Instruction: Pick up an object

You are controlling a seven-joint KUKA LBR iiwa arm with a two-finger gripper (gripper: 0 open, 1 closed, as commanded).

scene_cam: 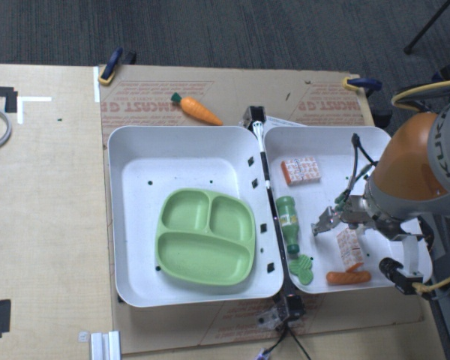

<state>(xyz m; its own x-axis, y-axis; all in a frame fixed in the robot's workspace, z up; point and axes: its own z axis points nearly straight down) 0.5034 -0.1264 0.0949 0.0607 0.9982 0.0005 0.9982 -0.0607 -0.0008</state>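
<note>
In the right bin (375,137), bare floor lies open at the upper right and centre, while the green bottle (287,224), patterned box (301,171), packet (350,247) and orange sausage (348,277) crowd its left and lower parts.

Grey KUKA iiwa arm (435,163), rounded and smooth-shelled, with a broad glossy orange band above the wrist. Part of the maker's name in dark letters on the pale upper casing, cut off at the edge. Below the band, a grey collar, then a boxy metal wrist assembly, dull silver with dark fittings. Black cable (358,156) looped up beside the wrist; yellow hose (424,90) arched over the top of the arm, another yellow length low by the base. White bracket and a black cylindrical fitting on the near side. Gripper (324,223) small, angular, bare grey metal, its detail too fine to make out.
</note>
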